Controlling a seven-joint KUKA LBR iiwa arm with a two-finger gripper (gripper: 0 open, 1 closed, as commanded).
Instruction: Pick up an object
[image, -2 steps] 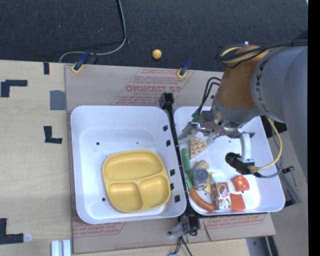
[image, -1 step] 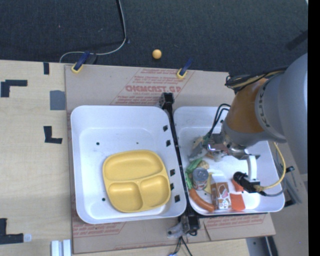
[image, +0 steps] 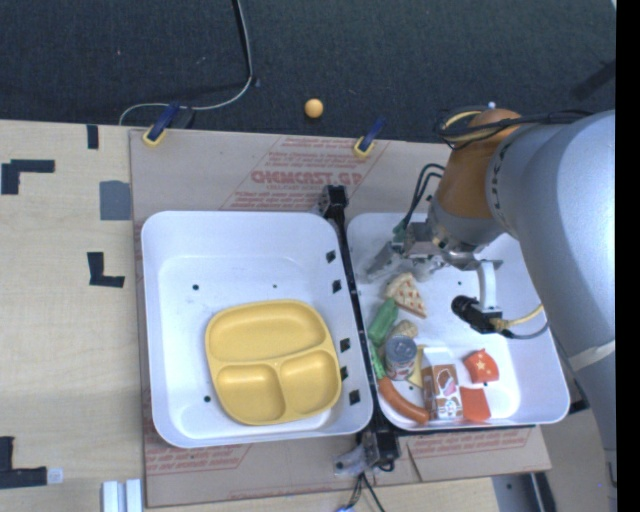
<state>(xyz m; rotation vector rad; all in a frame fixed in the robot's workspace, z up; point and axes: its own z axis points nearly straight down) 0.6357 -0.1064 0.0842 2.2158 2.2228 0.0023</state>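
The hand (image: 392, 256) hangs low in the right bin (image: 520, 300), its grey fingers spread apart with nothing between them. A pizza slice (image: 406, 294) lies just beside it. To grasp well, I would centre over the slice, avoiding the green vegetable (image: 383, 322) and can (image: 401, 352).

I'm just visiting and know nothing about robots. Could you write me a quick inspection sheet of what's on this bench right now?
Surface: cardboard sheet clamped on a wooden bench, bearing two white bins.
Job's things: right bin holds a pizza slice, green vegetable, can, hot dog, carton and red pieces.
Clutter: yellow divided tray in left bin.
Grippers: gripper low over the right bin's far end.
Cables: black cable on the dark floor.
Surroundings: small orange ball.
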